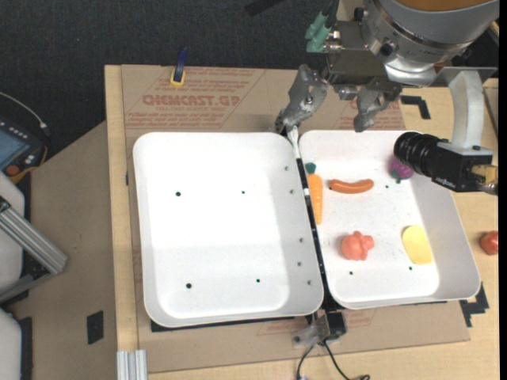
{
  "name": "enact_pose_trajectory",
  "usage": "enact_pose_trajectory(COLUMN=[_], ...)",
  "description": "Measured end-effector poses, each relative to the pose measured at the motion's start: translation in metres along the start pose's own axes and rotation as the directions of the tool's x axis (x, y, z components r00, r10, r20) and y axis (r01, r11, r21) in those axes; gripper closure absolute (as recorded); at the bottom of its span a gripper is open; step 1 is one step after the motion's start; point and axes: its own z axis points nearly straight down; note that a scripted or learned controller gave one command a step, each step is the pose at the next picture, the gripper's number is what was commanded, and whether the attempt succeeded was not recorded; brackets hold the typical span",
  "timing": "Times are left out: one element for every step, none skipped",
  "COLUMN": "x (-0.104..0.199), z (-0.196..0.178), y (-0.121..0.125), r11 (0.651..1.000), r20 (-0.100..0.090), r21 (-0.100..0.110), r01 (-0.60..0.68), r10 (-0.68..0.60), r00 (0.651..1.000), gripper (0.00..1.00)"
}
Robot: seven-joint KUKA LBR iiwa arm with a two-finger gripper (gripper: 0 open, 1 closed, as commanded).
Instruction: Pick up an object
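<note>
The hand (331, 111) hangs above the far edge of the two bins, its two fingers spread apart with nothing between them. In the right bin (444, 279) a carrot (315, 196) lies along the left wall, a sausage (350, 185) just right of it, a pink-red lumpy toy (357, 245) nearer, and a yellow piece (417, 243) to its right. A purple object (399, 169) sits partly hidden behind a black camera (436, 160). The left bin (214, 220) lies alongside on the bench (119, 157).
</note>
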Motion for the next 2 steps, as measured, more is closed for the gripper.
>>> enact_pose_trajectory(x=[0.09, 0.084], z=[0.0, 0.092], y=[0.0, 0.0], r11=[1.0, 1.0], r20=[-0.001, 0.007], r21=[0.0, 0.012], r01=[0.003, -0.009], r10=[-0.003, 0.009], r00=[1.0, 1.0], gripper=[0.0, 0.0])
